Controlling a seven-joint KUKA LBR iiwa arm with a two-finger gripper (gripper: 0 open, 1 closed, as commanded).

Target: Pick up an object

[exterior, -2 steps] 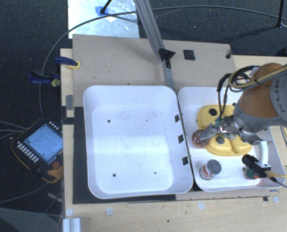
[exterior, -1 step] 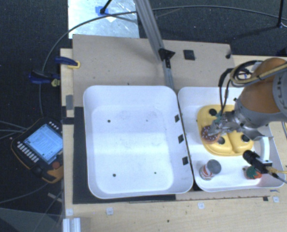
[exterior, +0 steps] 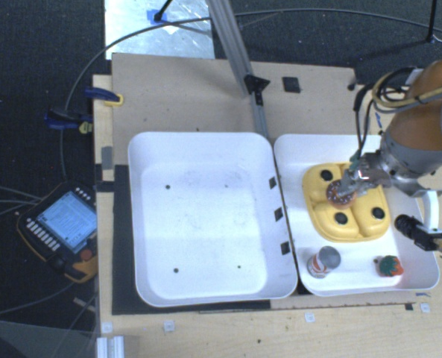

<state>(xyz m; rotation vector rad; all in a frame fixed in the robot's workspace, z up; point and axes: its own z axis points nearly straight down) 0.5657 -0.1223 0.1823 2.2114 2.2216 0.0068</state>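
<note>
In the right bin [exterior: 295, 162] lies a large yellow toy [exterior: 355, 213] with black spots. My gripper [exterior: 345, 191] reaches in from the right and sits low over the toy's upper middle, right at its surface. A small grey and red cup-like object [exterior: 323, 262] stands near the bin's front left. A small green and orange object [exterior: 387, 265] lies at the front right. The arm's grey and orange wrist [exterior: 422, 125] hangs over the bin's right side.
The left bin [exterior: 153, 267] stands beside the right one, joined by black clips [exterior: 278, 213]. A metal pole [exterior: 235, 43] slants over the bench's back. A teach pendant [exterior: 60, 226] lies on the floor at left, with cables around it.
</note>
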